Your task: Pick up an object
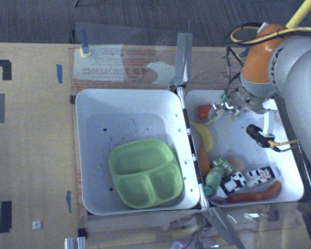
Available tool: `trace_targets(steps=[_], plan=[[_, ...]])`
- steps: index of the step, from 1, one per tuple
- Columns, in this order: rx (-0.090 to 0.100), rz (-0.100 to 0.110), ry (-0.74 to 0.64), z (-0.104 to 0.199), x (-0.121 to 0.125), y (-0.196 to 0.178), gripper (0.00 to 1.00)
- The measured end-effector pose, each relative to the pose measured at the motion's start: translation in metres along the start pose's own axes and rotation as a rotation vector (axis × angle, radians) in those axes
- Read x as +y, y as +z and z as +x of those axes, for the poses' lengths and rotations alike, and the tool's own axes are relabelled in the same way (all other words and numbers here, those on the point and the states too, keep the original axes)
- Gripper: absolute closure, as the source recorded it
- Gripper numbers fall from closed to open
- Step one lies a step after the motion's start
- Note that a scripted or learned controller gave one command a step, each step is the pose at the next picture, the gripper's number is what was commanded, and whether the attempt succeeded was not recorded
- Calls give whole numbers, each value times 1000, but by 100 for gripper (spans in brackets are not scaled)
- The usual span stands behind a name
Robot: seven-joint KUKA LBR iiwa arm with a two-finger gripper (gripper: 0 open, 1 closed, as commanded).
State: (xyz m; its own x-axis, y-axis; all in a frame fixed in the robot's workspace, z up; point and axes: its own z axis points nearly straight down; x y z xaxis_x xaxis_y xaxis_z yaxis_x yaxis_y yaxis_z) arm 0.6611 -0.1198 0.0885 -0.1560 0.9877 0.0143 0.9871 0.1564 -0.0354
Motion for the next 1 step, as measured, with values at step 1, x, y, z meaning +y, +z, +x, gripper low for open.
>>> trace_targets(steps=[1], plan=[[-4, 14, 195, 10, -2, 0, 0]])
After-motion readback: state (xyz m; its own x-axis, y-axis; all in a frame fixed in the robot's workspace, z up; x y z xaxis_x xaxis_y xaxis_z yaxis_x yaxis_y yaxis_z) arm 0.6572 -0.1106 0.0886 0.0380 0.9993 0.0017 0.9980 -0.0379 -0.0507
